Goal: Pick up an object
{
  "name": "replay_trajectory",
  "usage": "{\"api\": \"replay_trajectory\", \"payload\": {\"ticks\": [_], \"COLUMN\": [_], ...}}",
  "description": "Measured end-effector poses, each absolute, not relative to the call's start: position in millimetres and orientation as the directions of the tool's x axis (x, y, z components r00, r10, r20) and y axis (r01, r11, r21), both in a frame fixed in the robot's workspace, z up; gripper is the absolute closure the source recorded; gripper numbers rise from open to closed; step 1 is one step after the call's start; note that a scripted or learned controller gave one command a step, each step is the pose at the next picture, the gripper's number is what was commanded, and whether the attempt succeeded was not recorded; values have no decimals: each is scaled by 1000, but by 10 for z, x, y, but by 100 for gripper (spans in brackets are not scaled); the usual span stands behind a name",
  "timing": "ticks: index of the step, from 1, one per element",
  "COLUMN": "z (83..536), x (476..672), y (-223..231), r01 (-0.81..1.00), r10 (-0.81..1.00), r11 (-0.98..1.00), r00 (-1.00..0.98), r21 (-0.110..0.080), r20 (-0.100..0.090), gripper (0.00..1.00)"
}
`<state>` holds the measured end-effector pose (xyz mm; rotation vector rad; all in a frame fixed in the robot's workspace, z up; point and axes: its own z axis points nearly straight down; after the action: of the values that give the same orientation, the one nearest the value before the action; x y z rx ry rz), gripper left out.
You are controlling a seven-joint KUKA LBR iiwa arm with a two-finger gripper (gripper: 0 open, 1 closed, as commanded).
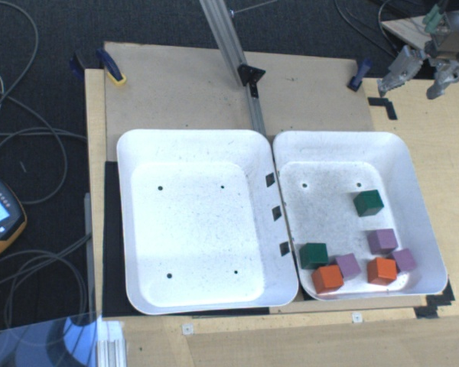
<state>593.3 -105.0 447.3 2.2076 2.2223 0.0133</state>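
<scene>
We count seven blocks in the right bin [413, 167]: two green [368, 202], two orange [328, 278], and three purple [382, 241]. We count two white bins altogether.

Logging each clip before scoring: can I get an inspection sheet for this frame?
Surface: wooden bench bearing left bin and right bin.
Job's things: right bin holds two green blocks, two orange blocks and three purple blocks.
Clutter: blue clamps at bench edge.
Gripper: gripper at upper right, away from bins, holding nothing.
Cables: black cables on floor.
Surroundings: dark carpet, metal pole.
</scene>
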Motion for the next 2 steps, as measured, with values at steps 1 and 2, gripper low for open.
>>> {"api": "replay_trajectory", "payload": {"ticks": [1, 2], "z": [4959, 5532], "x": [6051, 6659], "y": [-593, -475], "r01": [1000, 1000], "r10": [1000, 1000], "r11": [6, 4], "r00": [-6, -4], "r21": [9, 10], "r20": [0, -1], "gripper": [0, 0]}}
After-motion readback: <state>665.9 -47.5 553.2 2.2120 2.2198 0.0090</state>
